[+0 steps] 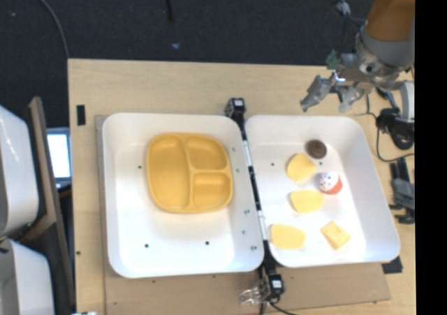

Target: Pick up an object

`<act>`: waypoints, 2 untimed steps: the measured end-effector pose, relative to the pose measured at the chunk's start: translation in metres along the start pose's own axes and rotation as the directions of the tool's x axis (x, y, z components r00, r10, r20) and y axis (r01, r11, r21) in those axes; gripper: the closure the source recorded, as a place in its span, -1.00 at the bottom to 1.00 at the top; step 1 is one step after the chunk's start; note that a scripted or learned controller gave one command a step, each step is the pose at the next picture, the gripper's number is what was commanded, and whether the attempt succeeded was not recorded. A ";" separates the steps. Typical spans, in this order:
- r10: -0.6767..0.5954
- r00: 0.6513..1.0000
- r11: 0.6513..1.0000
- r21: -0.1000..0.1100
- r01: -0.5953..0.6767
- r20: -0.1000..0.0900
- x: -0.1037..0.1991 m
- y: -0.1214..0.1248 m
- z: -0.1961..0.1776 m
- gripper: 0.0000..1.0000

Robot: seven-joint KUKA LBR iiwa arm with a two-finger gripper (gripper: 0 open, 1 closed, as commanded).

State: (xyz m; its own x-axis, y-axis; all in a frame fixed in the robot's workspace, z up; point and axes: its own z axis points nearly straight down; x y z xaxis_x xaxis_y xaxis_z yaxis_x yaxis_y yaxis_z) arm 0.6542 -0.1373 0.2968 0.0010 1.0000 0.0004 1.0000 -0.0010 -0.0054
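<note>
I'm seeing the hand [328, 94] hovering with fingers spread wide and nothing between them, above the bench beyond the right bin [377, 167] holding yellow pieces [301, 167].

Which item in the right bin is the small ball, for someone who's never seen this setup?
Start at the right-hand white bin, which holds several pale yellow pieces. Near its middle, right of the top yellow piece and below the dark brown round disc, sits the small ball. It alone is white and orange-red; its neighbours are plain yellow or brown.

A pale wooden bench [174, 86] carries two white bins — left bin [126, 237], right bin [363, 237] — side by side.
</note>
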 end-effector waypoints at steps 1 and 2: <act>-0.001 1.000 1.000 -0.007 0.001 0.001 0.000 0.001 -0.004 -1.00; 0.000 1.000 1.000 -0.002 0.000 0.001 -0.006 -0.002 0.040 -1.00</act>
State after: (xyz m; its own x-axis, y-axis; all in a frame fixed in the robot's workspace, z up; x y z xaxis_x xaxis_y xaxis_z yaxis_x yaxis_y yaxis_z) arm 0.6520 -0.1434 0.2567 0.0010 1.0000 -0.0003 1.0000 -0.0010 -0.0029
